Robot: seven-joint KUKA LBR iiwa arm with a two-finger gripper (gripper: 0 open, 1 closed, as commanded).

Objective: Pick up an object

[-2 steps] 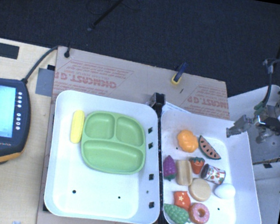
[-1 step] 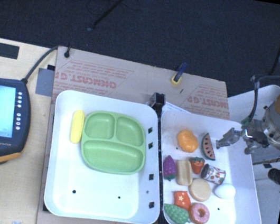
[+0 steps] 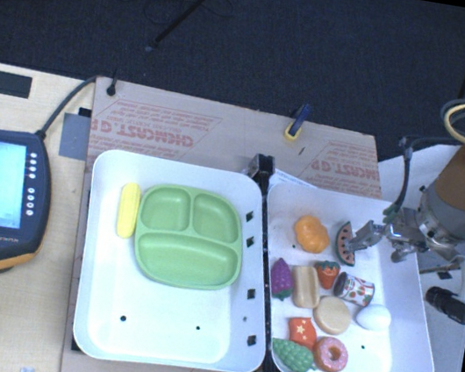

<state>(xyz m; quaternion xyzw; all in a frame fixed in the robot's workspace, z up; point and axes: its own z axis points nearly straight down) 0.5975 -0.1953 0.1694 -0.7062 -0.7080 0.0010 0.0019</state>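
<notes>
White plastic makes up both shallow bins on the worktop. From the overhead camera, the left bin (image 3: 95, 308) carries a green divided tray (image 3: 189, 237) with a yellow corn cob (image 3: 128, 209) lying just beside its left edge, long axis running up and down the picture. The right bin (image 3: 405, 345) holds a cluster of toy food: an orange (image 3: 311, 234), a watermelon slice (image 3: 344, 242), a purple bunch of grapes (image 3: 281, 278), a hot dog bun (image 3: 306, 286), a small can (image 3: 355, 289), a white egg (image 3: 374, 318), a round tan biscuit (image 3: 333, 316), a red block (image 3: 302, 330), a pink doughnut (image 3: 331, 356) and a green leafy piece (image 3: 292, 357).

The arm reaches in from the right, and its jaws (image 3: 368, 235) hang over the upper right part of that bin, near the watermelon slice. Whether they are spread or pressed together cannot be told from this angle, and nothing is seen pinched between them.

The step in hand appears to be the approach. The watermelon slice is the nearest target; it looks to stand on edge, its long axis running roughly up and down the picture. A good grasp would likely set the jaws across its thin side, descending straight so the neighbouring can and orange are not knocked.
</notes>
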